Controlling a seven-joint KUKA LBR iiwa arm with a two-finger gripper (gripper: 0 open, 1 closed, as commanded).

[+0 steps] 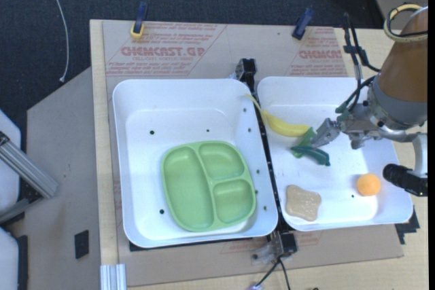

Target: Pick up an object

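My gripper (325,133) reaches into the right bin (387,214) from the right, its tip low over the bin floor. Its tip meets the upper end of a dark green object (314,153) that lies on the floor just below and to its left. A yellow banana (284,124) lies by the bin's left wall, close to the upper left of the gripper. An orange ball (368,185) rests toward the bin's right side. Near the front edge lies a beige, lumpy piece (302,202).
The left bin (177,105) holds a green divided plate (207,184) in its front half. A black clamp (246,68) sits at the back where the two bins meet. The arm's grey and orange body (404,81) hangs over the right bin's back right corner.
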